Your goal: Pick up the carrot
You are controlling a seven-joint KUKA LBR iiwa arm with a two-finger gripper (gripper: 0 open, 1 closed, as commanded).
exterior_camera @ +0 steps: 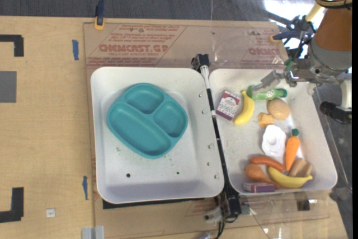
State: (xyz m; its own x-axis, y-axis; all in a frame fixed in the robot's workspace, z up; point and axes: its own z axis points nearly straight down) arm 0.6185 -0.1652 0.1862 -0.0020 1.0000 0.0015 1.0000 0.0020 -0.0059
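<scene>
Carrot point(291, 149) lying in the right bin point(327, 137), toward its near right side, green top pointing away toward the far rim, orange body running down to the cluster at the near edge. Crowded all round — white egg-shaped piece point(273, 140) touching on the left, brown piece point(301, 167) against the tip, yellow banana point(288, 178) curving just below, red-orange sausage-like piece point(267, 163) nearby.

Pincer point(282, 73) up at the far right corner of that bin, well apart from the carrot, hanging above a green item point(267, 90) with nothing visibly caught in it; whether spread or closed, impossible to tell from here (too dark and small against the rim).

So, the step in hand: approach, not yet grasp. Best done by travelling toward the near side over the bin, staying high enough to clear the bread-coloured ball point(278, 108) and the second banana point(245, 109). Then a descent over the thick orange middle of the carrot, closing line set across its short width — not along its length. Likely trouble: nudging the white piece or clipping the brown one, since both press close. A grip toward the upper half, just under the green top, should leave more room. Left bin with the teal plate point(146, 119) not involved.
</scene>
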